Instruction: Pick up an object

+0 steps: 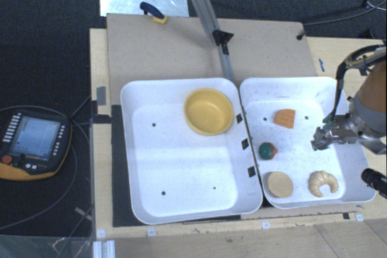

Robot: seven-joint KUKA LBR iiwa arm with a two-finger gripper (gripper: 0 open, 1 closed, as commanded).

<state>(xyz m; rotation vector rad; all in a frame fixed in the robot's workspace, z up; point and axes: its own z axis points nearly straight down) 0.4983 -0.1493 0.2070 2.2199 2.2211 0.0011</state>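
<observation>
Croissant (323,183), lower right of frame, lies ungrasped; gripper (320,141) hovers above it, finger state indeterminable. Pick pending.

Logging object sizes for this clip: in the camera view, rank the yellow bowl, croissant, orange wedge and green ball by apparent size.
1. yellow bowl
2. croissant
3. orange wedge
4. green ball
The wedge and ball look close, so their order is unsure.

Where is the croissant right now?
The croissant lies in the right bin's near right corner, beside the round tan cookie. The claw hangs just above it in the picture.
</observation>
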